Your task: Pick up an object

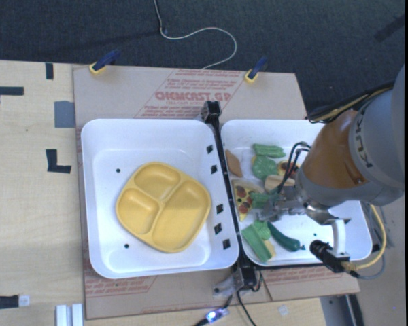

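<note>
Both white bins [95, 182] look like smooth, faintly glossy plastic, and the yellow divided plate [163, 206] has the same moulded sheen. Beneath them lies matt brown cardboard [183, 94] with red print. The bench [27, 202] looks like pale wood.

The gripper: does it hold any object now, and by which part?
It cannot be told: the gripper is low among the toy foods in the right bin.

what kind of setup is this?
Likely a lab grasping bench: grey arm with orange band over two shallow white bins, toy food pieces, a yellow divided plate, clamped cardboard base.
</note>
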